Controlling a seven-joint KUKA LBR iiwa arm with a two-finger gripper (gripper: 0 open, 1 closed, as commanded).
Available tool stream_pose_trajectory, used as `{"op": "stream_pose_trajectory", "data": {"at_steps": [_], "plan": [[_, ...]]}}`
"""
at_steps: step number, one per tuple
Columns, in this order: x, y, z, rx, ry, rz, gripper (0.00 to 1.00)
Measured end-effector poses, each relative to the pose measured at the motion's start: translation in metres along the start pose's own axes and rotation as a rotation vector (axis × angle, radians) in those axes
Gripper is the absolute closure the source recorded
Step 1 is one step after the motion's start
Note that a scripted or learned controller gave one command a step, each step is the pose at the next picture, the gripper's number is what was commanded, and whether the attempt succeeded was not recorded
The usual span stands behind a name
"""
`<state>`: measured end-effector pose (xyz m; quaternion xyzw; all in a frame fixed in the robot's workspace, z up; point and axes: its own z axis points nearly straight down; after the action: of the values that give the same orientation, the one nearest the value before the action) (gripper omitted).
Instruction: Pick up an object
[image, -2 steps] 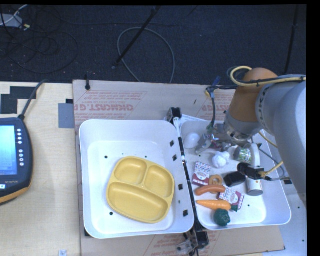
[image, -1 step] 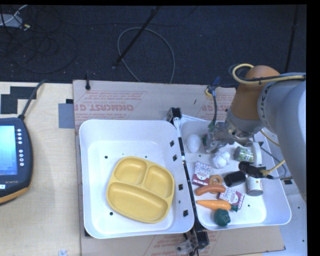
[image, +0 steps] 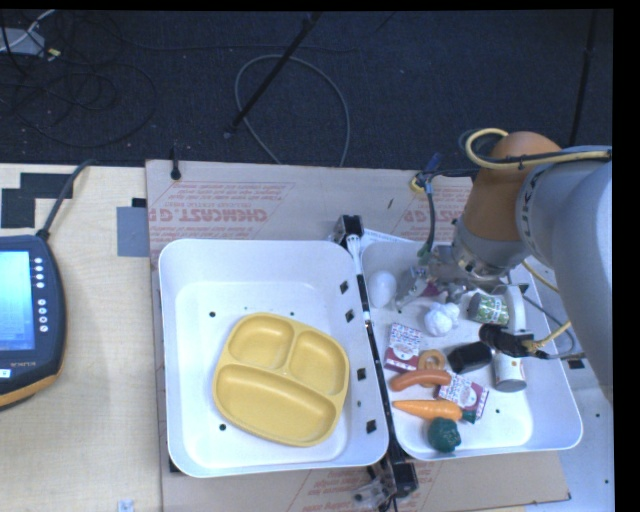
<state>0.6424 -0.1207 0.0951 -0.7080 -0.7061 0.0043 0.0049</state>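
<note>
My gripper (image: 432, 285) reaches down into the back of the right bin (image: 556, 432), below the orange wrist band (image: 503, 200). Right under it lie a white ball (image: 438, 320) and a white egg shape (image: 383, 288). In front of them are a small red-and-white carton (image: 403, 345), an orange ring (image: 432, 358), two carrots (image: 420, 380) (image: 428, 408), a green broccoli piece (image: 445, 435), a pink packet (image: 468, 396), a black block (image: 469, 356), a silver can (image: 508, 371) and a green-labelled can (image: 490, 307). I see nothing lifted off the bin floor.
The left bin (image: 190, 300) holds a yellow divided plate (image: 283, 378). A black clip rail (image: 368, 330) joins the two bins. A handheld control pad (image: 25, 315) lies at the far left of the bench. Cables trail across the dark floor behind.
</note>
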Motion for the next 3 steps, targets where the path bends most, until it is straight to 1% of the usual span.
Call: {"op": "stream_pose_trajectory", "data": {"at_steps": [1,2,3], "plan": [[0.0028,0.0004,0.0093,-0.006,-0.001,-0.002,0.0],[0.0033,0.0011,-0.0001,-0.006,0.003,-0.001,1.0],[0.0025,-0.0001,0.0001,0.0,0.003,-0.001,0.0]]}}
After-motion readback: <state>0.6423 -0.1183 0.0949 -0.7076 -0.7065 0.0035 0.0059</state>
